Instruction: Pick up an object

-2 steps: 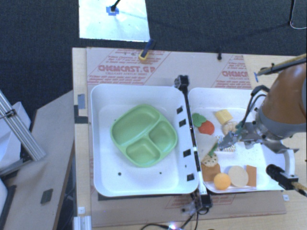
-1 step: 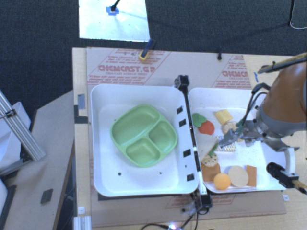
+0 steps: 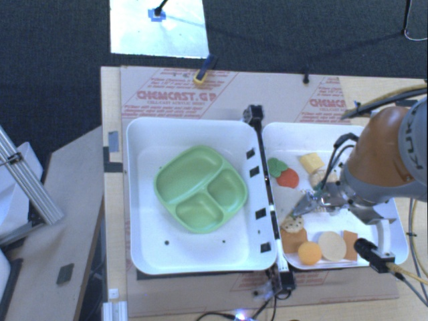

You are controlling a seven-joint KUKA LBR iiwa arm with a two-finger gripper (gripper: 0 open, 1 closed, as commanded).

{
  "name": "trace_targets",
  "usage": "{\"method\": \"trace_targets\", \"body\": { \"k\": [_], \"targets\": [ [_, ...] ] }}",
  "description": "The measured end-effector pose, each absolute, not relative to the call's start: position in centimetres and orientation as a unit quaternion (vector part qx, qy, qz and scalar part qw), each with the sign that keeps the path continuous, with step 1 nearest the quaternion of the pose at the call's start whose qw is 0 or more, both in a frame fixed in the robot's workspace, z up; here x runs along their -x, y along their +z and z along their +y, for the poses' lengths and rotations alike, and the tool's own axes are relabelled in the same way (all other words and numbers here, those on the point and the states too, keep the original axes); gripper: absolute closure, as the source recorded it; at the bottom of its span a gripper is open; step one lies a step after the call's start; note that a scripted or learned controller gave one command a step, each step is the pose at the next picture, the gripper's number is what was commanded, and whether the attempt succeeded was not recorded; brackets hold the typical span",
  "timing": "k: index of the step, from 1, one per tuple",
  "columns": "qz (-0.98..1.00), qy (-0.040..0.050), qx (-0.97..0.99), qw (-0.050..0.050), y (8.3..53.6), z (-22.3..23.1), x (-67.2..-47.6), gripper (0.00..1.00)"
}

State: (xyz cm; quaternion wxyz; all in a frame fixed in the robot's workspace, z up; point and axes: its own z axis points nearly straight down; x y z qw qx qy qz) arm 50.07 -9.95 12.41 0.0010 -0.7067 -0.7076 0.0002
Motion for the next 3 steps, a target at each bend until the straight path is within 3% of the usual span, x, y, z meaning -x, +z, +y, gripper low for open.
{"method": "trace_targets", "body": {
  "k": [1,2,3],
  "targets": [
    [-0.707,-0.0019,0.707,0.000,8.5,-9.9,-50.3,0.00],
    [-0.708,-0.0044,0.706,-0.003,9.9,-9.9,-50.5,1.00],
    [-0.708,-0.0011,0.706,-0.002,16.1,-10.0,-50.6,1.00]
  ]
}}
